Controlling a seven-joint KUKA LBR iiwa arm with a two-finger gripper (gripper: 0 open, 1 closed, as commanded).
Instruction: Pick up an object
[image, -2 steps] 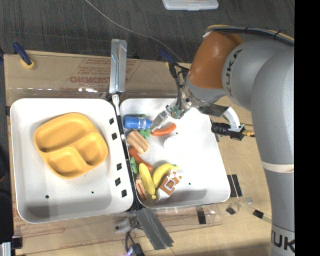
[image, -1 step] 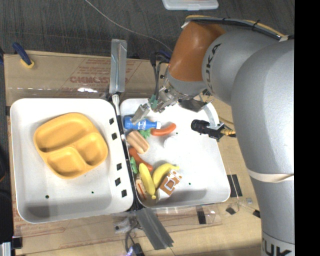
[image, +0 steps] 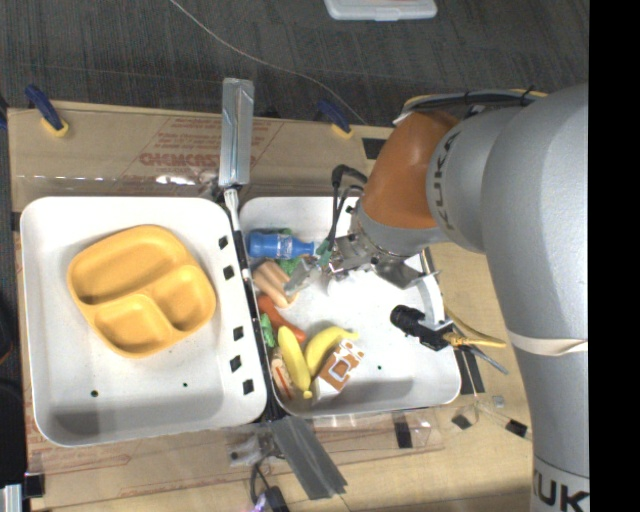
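My gripper (image: 318, 264) hangs low over the left part of the right bin (image: 400, 385), under the orange-banded wrist. Just to its left lies a blue bottle (image: 272, 244) on its side, with a small green thing (image: 297, 266) beside it. A hot dog (image: 275, 281) lies right at the gripper's tip; whether they touch is unclear. Below are an orange carrot-like piece (image: 268, 311), two yellow bananas (image: 310, 352) and a small orange-and-white box (image: 341, 364).
The left bin (image: 60, 400) holds a yellow divided tray (image: 142, 288). A metal divider (image: 237, 130) runs between the bins. All objects in the right bin crowd against its left wall. The grey arm covers the right bin's upper right.
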